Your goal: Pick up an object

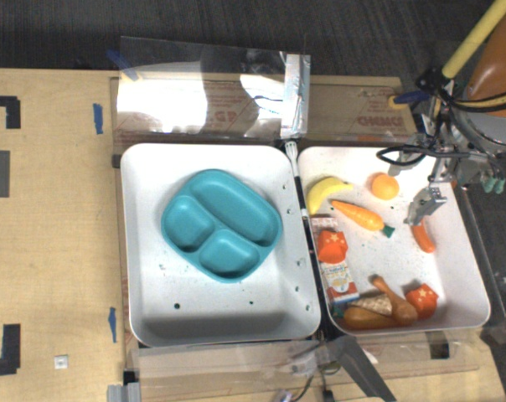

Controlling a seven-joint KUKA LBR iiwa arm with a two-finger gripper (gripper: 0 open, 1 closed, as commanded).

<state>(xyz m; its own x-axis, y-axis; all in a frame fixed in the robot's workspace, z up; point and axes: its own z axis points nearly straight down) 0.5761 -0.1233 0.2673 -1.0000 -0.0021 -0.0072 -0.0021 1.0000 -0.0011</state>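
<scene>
The tan wooden bench (43, 224) carries two shallow white plastic bins: the left bin (144, 174) holds a teal sectioned plate (221, 223); the right bin (475, 291) holds toy food. From the frame's right edge the grey arm (471, 153) reaches in, its pincer (424, 206) low over the right bin's upper right; whether it is wide or narrow I cannot tell. A small orange-red carrot-shaped toy (423, 237) lies just below the pincer, its long axis running up-down with a slight tilt.

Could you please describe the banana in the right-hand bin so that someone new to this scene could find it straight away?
Look in the right bin, the one full of toy food, beside the left bin holding the teal divided plate. In its far corner by the divider lies the banana. It is the only curved yellow piece; the carrot touching it is straight and orange.
</scene>
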